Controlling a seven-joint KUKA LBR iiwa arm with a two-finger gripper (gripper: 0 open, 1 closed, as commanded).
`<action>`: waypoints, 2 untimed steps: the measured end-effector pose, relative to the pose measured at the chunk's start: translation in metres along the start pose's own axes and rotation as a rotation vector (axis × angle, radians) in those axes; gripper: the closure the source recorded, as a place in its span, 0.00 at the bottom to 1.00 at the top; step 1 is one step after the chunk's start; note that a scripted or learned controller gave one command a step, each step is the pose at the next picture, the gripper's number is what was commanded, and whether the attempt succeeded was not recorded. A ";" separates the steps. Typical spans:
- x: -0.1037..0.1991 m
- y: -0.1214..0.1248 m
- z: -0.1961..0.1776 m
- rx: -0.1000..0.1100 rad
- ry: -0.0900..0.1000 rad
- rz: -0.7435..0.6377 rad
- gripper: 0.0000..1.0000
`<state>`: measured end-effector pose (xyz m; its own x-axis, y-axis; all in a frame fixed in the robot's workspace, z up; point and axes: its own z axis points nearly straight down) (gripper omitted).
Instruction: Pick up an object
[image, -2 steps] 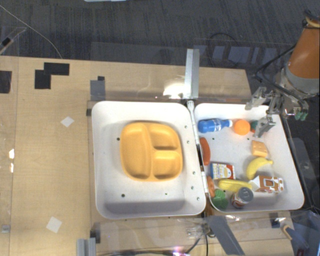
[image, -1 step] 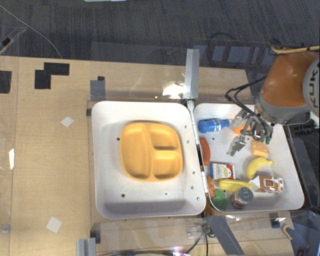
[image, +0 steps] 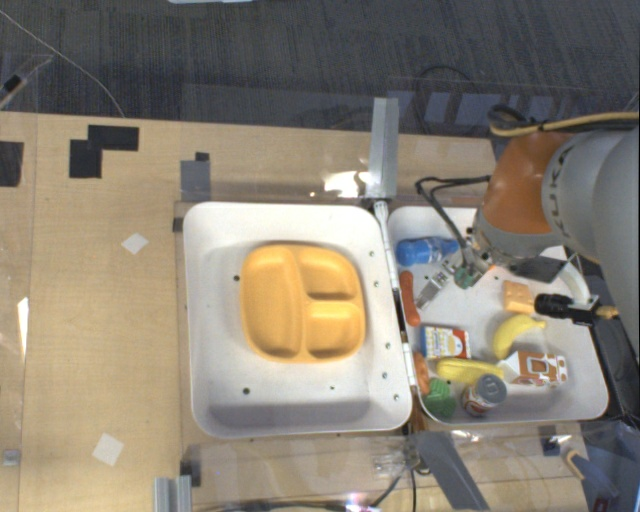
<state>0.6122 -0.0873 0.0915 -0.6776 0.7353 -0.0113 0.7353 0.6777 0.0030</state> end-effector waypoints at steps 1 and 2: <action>-0.003 -0.006 0.003 -0.004 0.005 0.169 0.00; 0.000 -0.009 0.003 -0.003 0.005 0.373 0.00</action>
<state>0.6051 -0.0934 0.0887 -0.3628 0.9319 -0.0039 0.9318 0.3628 0.0091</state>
